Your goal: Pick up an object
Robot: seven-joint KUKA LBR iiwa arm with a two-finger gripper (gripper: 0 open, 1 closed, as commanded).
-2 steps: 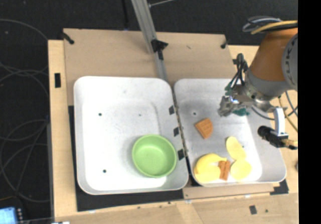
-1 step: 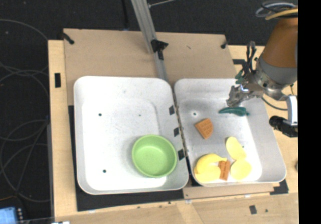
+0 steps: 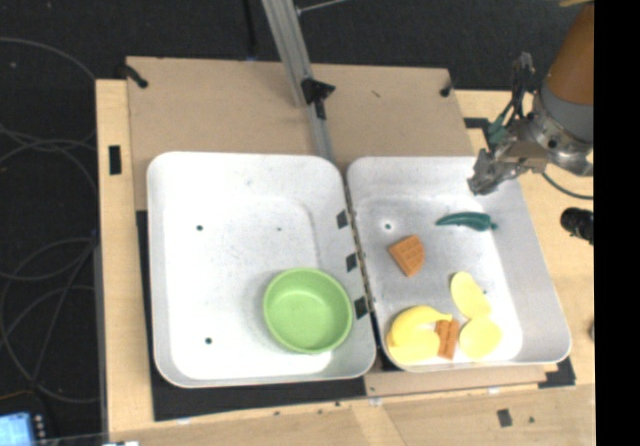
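In the right bin (image 3: 520,234) lie a dark green curved piece (image 3: 466,221), an orange block (image 3: 407,255), and a cluster of yellow pieces (image 3: 440,324) with a small orange stick (image 3: 447,338) among them. The gripper (image 3: 487,176) hangs over the bin's far right corner, above and just right of the green piece. Nothing shows between its fingers.
The left bin (image 3: 200,234) holds a light green bowl (image 3: 307,309) near its front right corner. A metal pole (image 3: 285,24) rises slantwise behind the bins. The arm comes in from the right edge over the bench.
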